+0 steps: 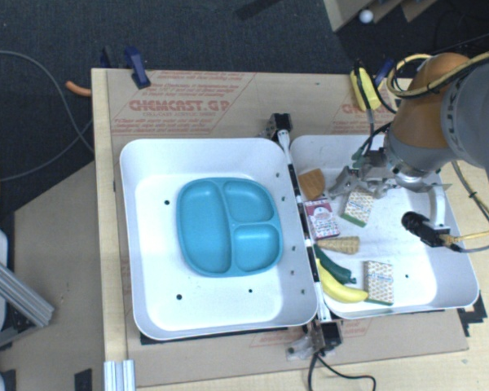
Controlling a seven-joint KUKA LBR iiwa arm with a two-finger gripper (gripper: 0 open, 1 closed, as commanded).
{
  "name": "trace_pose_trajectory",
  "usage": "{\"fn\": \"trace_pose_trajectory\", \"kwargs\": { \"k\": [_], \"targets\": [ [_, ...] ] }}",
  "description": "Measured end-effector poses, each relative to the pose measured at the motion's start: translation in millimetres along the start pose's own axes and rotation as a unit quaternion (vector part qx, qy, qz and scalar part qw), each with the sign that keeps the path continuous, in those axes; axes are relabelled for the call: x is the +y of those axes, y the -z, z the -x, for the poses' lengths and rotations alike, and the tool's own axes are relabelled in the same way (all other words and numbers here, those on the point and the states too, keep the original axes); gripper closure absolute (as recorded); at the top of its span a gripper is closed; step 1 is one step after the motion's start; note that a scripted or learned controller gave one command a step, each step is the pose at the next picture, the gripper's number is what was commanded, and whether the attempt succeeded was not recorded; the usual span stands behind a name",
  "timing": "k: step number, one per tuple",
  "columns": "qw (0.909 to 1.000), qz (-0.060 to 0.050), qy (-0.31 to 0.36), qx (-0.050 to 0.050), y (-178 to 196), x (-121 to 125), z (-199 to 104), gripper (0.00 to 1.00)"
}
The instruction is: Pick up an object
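The right bin (440,296) holds several small items. A brown cookie-like piece (311,183) lies at its left wall, with a pink packet (319,217) just below it. Further down are a tan cone (339,244), a green pepper-like item (335,266), a yellow banana (343,292) and a patterned packet (380,280). A green-and-white packet (358,209) lies near the bin's middle. My gripper (363,182) hangs low directly over that packet's upper edge, under the orange band (420,112). I see nothing lifted off the bin floor.
The left bin (147,210) bears a blue divided plate (228,225) at its centre. A black divider ridge (297,210) runs between the two bins. Yellow cables (365,88) and a black connector (424,228) hang beside the arm over the right bin's back and right side.
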State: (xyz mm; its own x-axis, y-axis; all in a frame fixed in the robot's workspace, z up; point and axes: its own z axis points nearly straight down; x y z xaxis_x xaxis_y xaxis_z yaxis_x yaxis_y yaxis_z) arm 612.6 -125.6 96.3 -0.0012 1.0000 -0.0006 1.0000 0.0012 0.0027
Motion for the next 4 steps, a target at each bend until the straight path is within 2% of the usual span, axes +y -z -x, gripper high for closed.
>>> {"fn": "trace_pose_trajectory", "kwargs": {
  "k": [1, 2, 3, 4],
  "targets": [
    [1.0000, 0.008, -0.001, -0.004, -5, -12, -9, 0.00],
    [1.0000, 0.008, -0.002, -0.003, 6, -12, -9, 1.00],
    [1.0000, 0.008, -0.002, -0.003, 5, -12, -9, 0.00],
    [0.9999, 0.011, -0.002, -0.005, -4, -32, -21, 0.00]
  ]
}}
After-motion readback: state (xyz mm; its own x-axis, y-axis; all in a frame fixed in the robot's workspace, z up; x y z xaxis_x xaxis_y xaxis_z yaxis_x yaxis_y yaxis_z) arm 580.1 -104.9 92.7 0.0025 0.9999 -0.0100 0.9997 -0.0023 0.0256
